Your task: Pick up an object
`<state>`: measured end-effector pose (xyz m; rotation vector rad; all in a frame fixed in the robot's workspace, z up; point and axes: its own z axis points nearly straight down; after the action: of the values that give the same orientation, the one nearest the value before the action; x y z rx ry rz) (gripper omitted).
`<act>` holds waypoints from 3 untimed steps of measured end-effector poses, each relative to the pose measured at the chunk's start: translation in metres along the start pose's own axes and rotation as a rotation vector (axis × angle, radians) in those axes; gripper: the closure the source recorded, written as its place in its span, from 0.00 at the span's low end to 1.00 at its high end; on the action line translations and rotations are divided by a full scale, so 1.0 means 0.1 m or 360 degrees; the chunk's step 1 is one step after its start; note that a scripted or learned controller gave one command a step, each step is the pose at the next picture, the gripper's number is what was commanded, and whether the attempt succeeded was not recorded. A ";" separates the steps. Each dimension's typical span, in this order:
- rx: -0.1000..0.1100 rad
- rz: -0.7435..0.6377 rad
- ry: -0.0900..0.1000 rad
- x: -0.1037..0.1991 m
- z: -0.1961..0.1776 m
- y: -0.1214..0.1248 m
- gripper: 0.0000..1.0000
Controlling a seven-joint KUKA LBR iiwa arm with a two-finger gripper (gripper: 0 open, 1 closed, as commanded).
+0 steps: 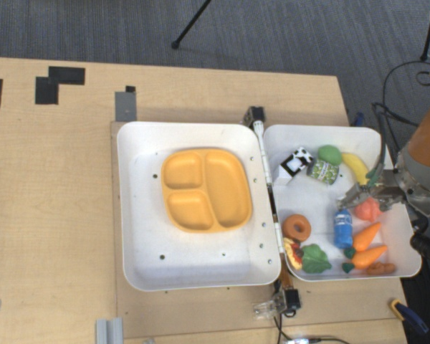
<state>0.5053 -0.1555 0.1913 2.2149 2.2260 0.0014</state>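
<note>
At the right of the frame, the claw (pixel 364 194) stands open and empty just above the pink toy (pixel 368 210), so it should descend straight before closing.

Grey arm from the right — orange band up high, gripper (pixel 361 194) low, fingers spread.

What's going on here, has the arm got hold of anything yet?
Not that I can see. The gripper is down over the right bin, among the toy food, close to a pink toy and a blue bottle. Nothing shows between its fingers, which look spread. Also in that bin: two carrots, a donut, a banana and some green pieces. The left bin holds a yellow divided plate.
</note>
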 end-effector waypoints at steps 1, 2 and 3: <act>-0.0004 -0.0923 -0.0002 -0.26 0.88 1.00 0.00; -0.0010 -0.1417 -0.0007 -0.11 1.04 0.65 0.00; -0.0020 -0.1415 -0.0012 -0.11 0.93 0.68 1.00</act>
<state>0.5731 -0.1658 0.0987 1.0375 2.9489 0.0056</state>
